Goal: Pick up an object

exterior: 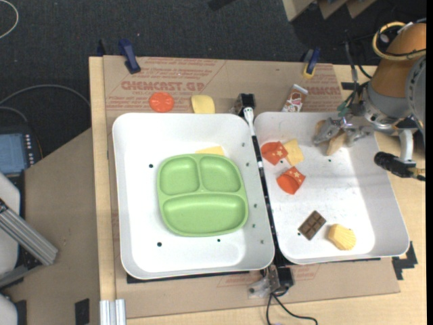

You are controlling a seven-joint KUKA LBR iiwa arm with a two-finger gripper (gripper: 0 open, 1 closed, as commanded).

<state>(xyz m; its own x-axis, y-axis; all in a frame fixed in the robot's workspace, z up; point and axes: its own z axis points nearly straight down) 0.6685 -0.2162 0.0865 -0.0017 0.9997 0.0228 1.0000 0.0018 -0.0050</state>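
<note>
Hovering over the far corner of the right bin, the gripper has its fingers spread apart and nothing is between them. The nearest objects are the pale yellow block and the red piece, touching each other just to the left of the gripper. I think a grasp there may catch both, or push one into the bin wall. Below them lies a second red piece. Further toward the near edge are the brown chocolate bar and a yellow sponge-like piece, well apart from the gripper. The green divided plate sits in the left bin.
</note>
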